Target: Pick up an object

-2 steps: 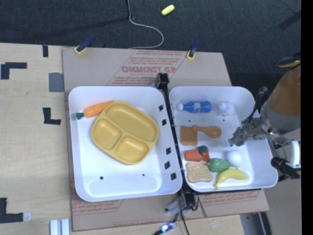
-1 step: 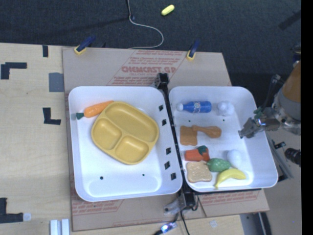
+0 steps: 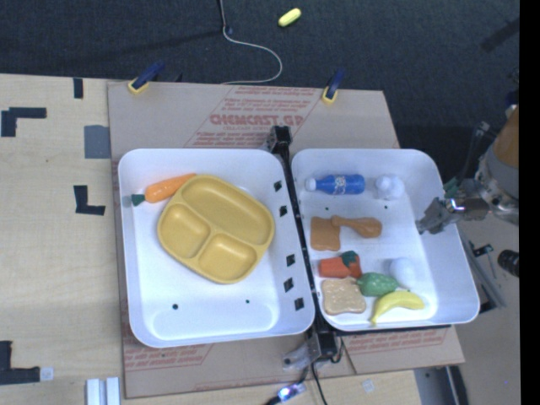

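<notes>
The right bin (image 3: 439, 268) holds several toy foods: a blue bottle (image 3: 339, 184), a brown drumstick (image 3: 356, 224), a tan slice (image 3: 325, 234), a red piece (image 3: 336, 267), a green vegetable (image 3: 375, 283), a toast slice (image 3: 342, 296), a yellow banana (image 3: 396, 303) and two white pieces (image 3: 389, 186). My gripper (image 3: 434, 216) hangs over the right bin's right rim, above and right of the food. Nothing shows between its fingers, and their spread is unclear.
The left bin (image 3: 143, 302) bears a yellow divided tray (image 3: 216, 227) and an orange carrot (image 3: 167, 188) at its upper left. Both bins rest on cardboard (image 3: 245, 116). A cable (image 3: 253, 45) and a small yellow item (image 3: 289, 17) lie on the dark floor behind.
</notes>
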Robot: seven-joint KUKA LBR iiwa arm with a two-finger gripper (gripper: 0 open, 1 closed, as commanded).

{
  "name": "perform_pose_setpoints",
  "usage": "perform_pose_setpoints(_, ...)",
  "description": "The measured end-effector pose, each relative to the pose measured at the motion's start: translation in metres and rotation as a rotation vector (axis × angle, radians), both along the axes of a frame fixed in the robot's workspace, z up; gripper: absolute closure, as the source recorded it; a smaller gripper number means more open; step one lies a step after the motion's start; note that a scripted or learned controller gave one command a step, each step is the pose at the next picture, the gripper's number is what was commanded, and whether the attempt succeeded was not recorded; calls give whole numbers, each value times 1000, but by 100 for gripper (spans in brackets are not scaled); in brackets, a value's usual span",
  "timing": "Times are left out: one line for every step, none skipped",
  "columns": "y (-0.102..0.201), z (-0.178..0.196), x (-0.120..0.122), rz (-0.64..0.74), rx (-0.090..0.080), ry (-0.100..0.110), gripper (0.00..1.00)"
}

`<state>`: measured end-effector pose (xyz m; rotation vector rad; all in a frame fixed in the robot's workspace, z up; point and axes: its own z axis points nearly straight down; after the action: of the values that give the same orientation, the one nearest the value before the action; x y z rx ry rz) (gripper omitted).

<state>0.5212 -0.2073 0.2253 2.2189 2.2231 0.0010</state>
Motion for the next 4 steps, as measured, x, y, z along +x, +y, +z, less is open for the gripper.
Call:
perform_pose_setpoints(54, -11, 18, 4, 1, 3, 100)
perform_pose_setpoints(108, 1, 36, 6, 2, 1, 100)
perform_pose_setpoints(153, 4, 64, 5, 1, 1, 100)
perform_pose_setpoints(211, -5, 73, 5, 1, 3, 100)
